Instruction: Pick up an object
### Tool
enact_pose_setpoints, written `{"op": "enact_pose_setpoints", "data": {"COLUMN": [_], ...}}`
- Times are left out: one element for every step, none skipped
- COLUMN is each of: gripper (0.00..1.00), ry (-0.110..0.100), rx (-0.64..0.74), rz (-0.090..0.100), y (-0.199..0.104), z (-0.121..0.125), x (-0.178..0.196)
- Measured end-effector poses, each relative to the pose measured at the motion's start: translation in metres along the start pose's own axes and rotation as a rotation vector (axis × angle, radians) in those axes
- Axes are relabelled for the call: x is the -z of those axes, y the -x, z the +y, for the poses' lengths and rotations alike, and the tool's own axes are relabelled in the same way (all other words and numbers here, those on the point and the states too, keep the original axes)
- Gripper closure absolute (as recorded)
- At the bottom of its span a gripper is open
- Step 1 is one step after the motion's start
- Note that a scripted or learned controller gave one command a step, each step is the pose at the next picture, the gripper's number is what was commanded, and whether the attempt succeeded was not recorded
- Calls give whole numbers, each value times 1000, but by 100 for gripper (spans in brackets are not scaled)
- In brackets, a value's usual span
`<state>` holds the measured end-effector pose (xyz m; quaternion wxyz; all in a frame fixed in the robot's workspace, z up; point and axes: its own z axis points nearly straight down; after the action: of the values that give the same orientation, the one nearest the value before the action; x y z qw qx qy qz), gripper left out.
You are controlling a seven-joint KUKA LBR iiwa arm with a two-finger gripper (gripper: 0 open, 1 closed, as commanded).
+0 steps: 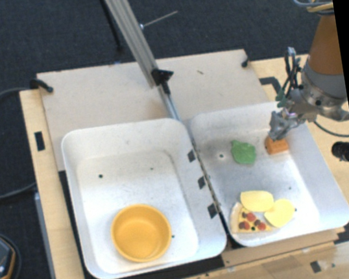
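The right bin [311, 173] holds a green lump [243, 153] near its middle, a small orange block [277, 145] by its right wall, and two pale yellow pieces [267, 206] beside a pizza slice toy [246, 221] at its front. My gripper [280, 126] hangs just above the orange block, its tips right over the block's top. A yellow bowl [140, 232] sits at the front of the left bin [83, 183].
A slanted aluminium pole [136, 40] rises from the back between the bins. The arm's grey wrist and orange band [323, 59] stand over the right bin's right rim. A cable runs along the bench's left side.
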<state>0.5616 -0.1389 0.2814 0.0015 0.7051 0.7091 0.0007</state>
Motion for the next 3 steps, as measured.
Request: {"op": "enact_pose_setpoints", "data": {"gripper": [100,100,100], "ry": [-1,-2,-4], "rx": [1,2,1], "rz": [1,3,2], "y": [-61,-117,-165], "z": [-4,-17,-14], "x": [-8,-6,-16]}}
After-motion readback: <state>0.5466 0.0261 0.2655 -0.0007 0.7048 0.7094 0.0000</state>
